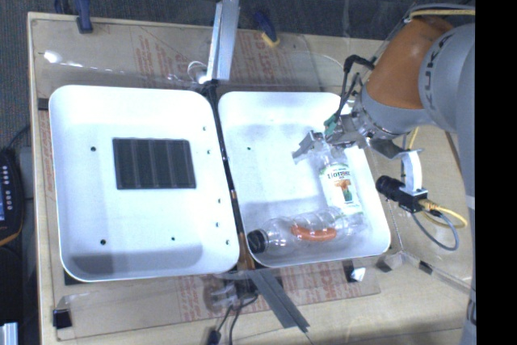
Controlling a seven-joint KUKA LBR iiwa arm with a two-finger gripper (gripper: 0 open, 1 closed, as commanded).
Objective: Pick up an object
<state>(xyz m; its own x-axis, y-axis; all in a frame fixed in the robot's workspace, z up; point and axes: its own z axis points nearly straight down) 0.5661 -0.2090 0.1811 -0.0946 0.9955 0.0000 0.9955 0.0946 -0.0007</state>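
My gripper (311, 145) hangs over the upper right part of the right bin (266, 113), reaching in from the grey arm with its orange band (404, 73). Just below the gripper lies a small white bottle (340, 186) with a green and orange label, close to the bin's right wall. A clear plastic bottle (311, 232) with a black cap and an orange label lies on its side along the bin's front wall. The gripper sits right at the white bottle's top end, and I cannot tell whether they touch.
The left bin (81, 117) holds a dark ribbed rectangular pad (153, 163). A metal bar (223, 36) stands at the back between the bins. Blue clamps (81, 8) grip the bench's back edge. Cables (432, 218) trail to the right of the right bin.
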